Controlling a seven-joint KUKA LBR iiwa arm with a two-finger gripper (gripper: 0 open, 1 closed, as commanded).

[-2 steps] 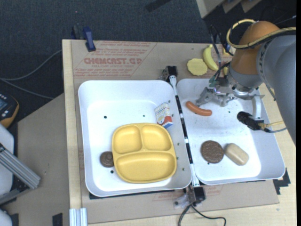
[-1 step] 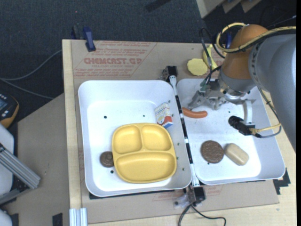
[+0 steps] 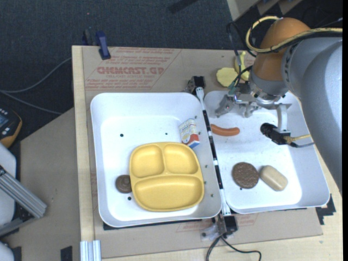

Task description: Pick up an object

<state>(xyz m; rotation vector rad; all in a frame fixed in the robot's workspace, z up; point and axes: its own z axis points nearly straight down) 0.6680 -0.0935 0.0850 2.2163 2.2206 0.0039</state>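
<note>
Cardboard-topped bench (image 3: pixel 136 69) on dark carpet, glossy left bin (image 3: pixel 103 124) with yellow sectioned tray (image 3: pixel 165 175), right bin (image 3: pixel 304 184) holding smooth sausage (image 3: pixel 224 130), round cookie (image 3: pixel 246 175), bun (image 3: pixel 273 178), gripper (image 3: pixel 237 106) above far edge, grip state unclear.

Looking like a robotics lab: two shallow white plastic bins (image 3: pixel 103 145) sitting on a printed cardboard-covered bench (image 3: pixel 130 64), loose black cables (image 3: pixel 32 91) trailing over dark grey carpet (image 3: pixel 43 15).
</note>
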